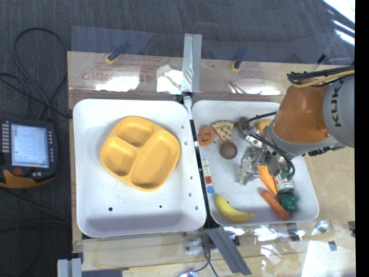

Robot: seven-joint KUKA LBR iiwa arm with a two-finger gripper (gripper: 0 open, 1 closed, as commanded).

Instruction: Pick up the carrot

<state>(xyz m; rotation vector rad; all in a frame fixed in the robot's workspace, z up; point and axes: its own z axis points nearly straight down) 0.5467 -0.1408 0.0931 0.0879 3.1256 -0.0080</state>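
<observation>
The carrot (274, 204) is orange-red with a green leafy top (289, 201). It lies at a slant in the near right corner of the right bin (300, 215). A second, brighter orange tapered piece (267, 179) lies just above it, partly under the arm. My gripper (251, 166) hangs low over the middle of the right bin, just left of that orange piece and up-left of the carrot. I see nothing clearly held in it. The orange-banded wrist (302, 117) covers the bin's far right part.
In the right bin lie a banana (233, 209) at the front, a brown ball (228, 149), an orange ring-shaped piece (206, 134), a waffle-like wedge (223, 130) and a small bottle (283, 182). The left bin (92, 212) holds a yellow divided plate (140, 152).
</observation>
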